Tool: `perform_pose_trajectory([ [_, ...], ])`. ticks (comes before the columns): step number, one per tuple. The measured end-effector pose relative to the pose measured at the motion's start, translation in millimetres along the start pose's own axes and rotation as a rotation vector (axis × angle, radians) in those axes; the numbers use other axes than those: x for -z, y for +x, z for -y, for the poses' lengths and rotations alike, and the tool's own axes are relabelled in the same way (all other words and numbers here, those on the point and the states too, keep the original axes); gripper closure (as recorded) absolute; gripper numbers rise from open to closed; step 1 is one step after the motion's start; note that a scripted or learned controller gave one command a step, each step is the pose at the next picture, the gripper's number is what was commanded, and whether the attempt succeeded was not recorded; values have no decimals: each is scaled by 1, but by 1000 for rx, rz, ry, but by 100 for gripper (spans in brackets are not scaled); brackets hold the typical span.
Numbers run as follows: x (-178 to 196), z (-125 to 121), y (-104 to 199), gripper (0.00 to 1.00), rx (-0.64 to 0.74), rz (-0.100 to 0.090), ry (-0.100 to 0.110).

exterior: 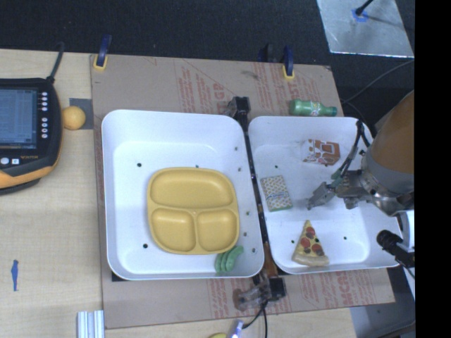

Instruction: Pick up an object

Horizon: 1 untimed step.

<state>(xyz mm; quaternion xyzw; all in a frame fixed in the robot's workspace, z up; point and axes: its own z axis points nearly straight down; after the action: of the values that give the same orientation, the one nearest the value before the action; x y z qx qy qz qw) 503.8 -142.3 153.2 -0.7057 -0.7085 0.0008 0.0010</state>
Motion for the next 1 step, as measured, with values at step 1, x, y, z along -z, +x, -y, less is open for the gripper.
perform_pose_trajectory([
  [1,-61,28,29,0,1,0,2],
])
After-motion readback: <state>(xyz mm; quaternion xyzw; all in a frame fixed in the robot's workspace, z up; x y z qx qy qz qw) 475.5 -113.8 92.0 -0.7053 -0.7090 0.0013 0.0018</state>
